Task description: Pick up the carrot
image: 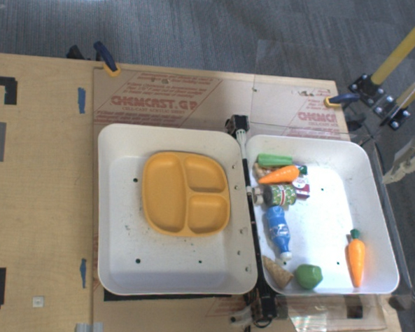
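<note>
Two orange carrots lie in the right bin (374, 186). One carrot (356, 258) with a green top rests near the bin's right wall, pointing toward the front. The other carrot (279, 174) lies tilted at the bin's back left, just below a green vegetable (274, 160).
The right bin also holds a small green-labelled bottle (283, 195), a blue bottle (278, 229), a green round item (309, 275) and a tan item (278, 273). The left bin (113, 212) holds a yellow divided plate (186, 193). Yellow clamps sit at the cardboard's back edge.
</note>
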Motion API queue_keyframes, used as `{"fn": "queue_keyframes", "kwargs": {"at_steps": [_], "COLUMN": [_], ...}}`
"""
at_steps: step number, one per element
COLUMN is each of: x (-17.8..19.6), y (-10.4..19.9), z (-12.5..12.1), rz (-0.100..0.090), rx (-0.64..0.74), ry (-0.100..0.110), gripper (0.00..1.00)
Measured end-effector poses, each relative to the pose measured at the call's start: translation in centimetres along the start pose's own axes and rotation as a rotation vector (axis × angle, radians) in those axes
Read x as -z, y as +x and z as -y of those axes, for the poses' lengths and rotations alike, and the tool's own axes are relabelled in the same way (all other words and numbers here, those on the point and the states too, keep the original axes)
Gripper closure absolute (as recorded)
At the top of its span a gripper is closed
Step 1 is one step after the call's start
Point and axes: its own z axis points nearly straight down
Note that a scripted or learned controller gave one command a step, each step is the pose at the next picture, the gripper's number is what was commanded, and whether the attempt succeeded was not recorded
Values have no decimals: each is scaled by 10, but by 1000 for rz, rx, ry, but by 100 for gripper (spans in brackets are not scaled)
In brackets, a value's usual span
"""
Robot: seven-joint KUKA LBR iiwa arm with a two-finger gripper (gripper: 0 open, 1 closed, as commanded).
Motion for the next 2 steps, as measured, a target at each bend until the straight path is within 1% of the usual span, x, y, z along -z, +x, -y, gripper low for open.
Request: {"fn": "queue_keyframes", "kwargs": {"at_steps": [1,2], "x": [-61,-120], "y": [72,26], "z": [18,86], "rz": [-1,2], "rx": [402,685], "ry": [-2,-1], "gripper": [0,0]}}
